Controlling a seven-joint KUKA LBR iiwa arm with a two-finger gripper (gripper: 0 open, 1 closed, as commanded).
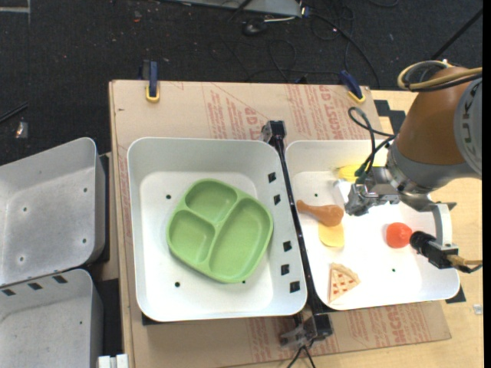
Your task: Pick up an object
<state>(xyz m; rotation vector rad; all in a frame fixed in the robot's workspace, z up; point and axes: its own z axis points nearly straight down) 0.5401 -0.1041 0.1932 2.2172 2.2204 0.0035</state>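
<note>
hovering in the right bin [441, 286], gripper [358, 199] beside the drumstick [322, 212]; grip state impossible to tell. best to centre over the drumstick, descend straight, close gently.

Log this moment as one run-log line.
gripper: over right white bin, beside brown drumstick toy | grasp: none seen | left white bin: green divided plate | status: pick not done
</note>
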